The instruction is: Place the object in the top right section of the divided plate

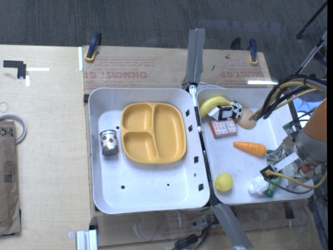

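table (47, 139): light wood, carries both bins; brown paper bag (9, 176) at the edge farthest from the tool
left bin (151, 197): white, well apart from the tool, across the divider
right bin (244, 191): white, the tool sits over its near-right part
divided plate (154, 132): yellow, three sections, in left bin, well away from the tool, all sections bare
arm (315, 134): grey, enters from the right, cables looping above it
tool (274, 172): low over right bin; jaw state cannot tell, cluttered by cables and fittings
banana (213, 104): far corner of right bin from the tool
carrot (250, 148): just up-left of the tool, apart from it
red box (225, 127): beyond the carrot
can (109, 142): left bin, beside plate's far side
lemon (223, 182): left of the tool, near
white-green item (261, 187): just below the tool, contact unclear
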Available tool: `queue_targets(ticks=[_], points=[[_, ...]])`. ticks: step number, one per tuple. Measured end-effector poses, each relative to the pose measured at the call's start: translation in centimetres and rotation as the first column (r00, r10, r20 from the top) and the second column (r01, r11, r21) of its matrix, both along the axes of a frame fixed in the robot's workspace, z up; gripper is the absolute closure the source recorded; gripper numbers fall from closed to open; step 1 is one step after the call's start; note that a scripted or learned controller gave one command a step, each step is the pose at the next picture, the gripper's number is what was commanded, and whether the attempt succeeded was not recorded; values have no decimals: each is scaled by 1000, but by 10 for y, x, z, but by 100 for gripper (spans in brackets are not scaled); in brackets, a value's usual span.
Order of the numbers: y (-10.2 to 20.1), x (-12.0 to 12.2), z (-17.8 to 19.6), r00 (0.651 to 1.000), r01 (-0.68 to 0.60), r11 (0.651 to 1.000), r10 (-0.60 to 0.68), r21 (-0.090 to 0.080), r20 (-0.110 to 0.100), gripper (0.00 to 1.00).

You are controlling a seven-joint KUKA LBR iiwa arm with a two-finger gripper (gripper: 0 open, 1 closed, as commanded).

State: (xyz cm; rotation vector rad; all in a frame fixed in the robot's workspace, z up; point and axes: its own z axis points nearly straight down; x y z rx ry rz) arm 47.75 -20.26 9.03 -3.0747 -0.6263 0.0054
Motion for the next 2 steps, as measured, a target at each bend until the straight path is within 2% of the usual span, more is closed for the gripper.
queue_targets(ticks=[1,2], points=[[57,-1,-1,1000,-29,1000,29,-1,-3,0],[38,-1,-1,937,-350,937,350,0,-1,0]])
